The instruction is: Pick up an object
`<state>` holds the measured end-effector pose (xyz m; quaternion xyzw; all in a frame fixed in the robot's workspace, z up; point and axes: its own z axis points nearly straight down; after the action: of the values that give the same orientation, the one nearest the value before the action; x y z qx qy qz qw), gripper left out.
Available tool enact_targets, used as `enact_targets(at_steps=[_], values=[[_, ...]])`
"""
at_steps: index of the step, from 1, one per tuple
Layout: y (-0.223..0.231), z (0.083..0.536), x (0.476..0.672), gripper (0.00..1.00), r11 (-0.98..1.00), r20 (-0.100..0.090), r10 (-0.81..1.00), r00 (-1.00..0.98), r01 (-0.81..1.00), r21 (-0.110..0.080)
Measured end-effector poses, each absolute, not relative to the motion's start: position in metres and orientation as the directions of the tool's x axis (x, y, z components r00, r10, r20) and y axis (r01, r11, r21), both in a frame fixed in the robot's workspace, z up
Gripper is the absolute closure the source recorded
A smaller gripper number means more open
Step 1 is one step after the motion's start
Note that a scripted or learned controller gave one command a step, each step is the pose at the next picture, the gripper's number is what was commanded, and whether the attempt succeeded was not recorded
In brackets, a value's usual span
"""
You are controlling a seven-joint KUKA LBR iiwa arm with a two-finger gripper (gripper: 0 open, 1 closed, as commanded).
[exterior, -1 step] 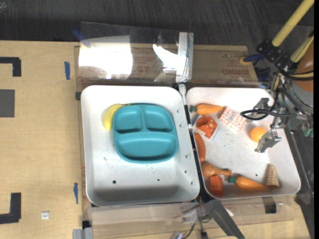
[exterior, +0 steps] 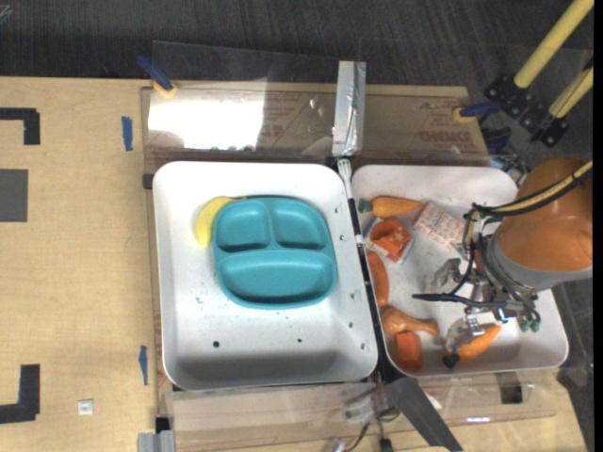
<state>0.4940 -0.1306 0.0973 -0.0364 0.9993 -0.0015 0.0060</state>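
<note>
Two white bins sit side by side, and everything here is placed relative to the teal divided plate, which lies in the left bin on top of a yellow piece peeking out at its left edge. Right of the plate, across the divider, the right bin holds a scatter of small things: orange toy pieces, a red-and-white packet, a pale wrapper, and further right and lower an orange carrot-like piece. The gripper hangs far to the plate's right, low over that carrot piece; whether it is spread or pressed together I cannot tell, as wires and the wrist hide it.

By my judgement the carrot piece is the likeliest target. It looks like light, stiff, smooth plastic, so it may slip or roll; taking it across its narrow middle seems best. The packets look soft and crinkly, liable to fold. The plate is broad and shallow, poorly suited to a two-finger pinch except at its rim
</note>
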Motion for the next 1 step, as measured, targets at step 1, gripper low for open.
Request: enact_targets(at_steps=[1], values=[[-0.1186, 0.0899, 0.5538, 0.00, 0.978, -0.013, -0.206, -0.978, -0.206, -0.004]])
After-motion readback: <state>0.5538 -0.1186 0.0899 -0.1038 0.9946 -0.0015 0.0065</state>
